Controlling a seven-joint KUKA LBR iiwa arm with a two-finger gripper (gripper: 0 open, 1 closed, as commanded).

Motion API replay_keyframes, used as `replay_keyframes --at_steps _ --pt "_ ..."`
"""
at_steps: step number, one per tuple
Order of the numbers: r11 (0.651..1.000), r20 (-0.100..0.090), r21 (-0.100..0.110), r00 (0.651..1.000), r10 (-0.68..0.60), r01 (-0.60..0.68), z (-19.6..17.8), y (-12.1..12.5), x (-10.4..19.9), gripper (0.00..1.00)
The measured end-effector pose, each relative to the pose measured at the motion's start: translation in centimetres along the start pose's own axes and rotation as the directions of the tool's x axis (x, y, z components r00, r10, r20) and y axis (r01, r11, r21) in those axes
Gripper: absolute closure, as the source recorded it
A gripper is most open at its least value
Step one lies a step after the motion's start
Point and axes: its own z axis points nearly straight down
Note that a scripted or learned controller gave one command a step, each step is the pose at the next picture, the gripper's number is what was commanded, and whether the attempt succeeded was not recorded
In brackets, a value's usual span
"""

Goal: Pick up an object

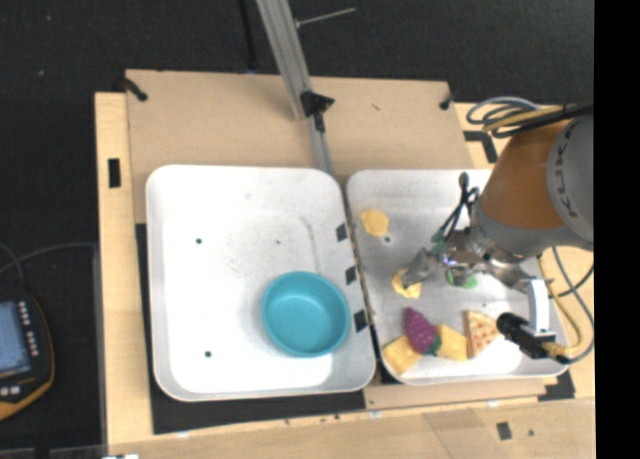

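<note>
Tan surface [200, 127], two white bins. Yellow piece [407, 287] lay in right bin [400, 192], just beside gripper [432, 265]; gripper state indeterminable. Judged light, stiff, smooth: take across narrow sides.

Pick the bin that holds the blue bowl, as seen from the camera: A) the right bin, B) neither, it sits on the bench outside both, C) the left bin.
C: the blue bowl sits in the left bin, near its lower right corner.
</note>
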Motion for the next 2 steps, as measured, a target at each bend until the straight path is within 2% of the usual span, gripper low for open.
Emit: replay_keyframes --at_steps 1,2 --pt "1.0 0.0 -0.005 1.0 0.0 0.0 3.6 0.1 -0.1 0.0" --pt "1.0 0.0 -0.008 1.0 0.005 -0.005 2.5 0.1 -0.2 1.0"
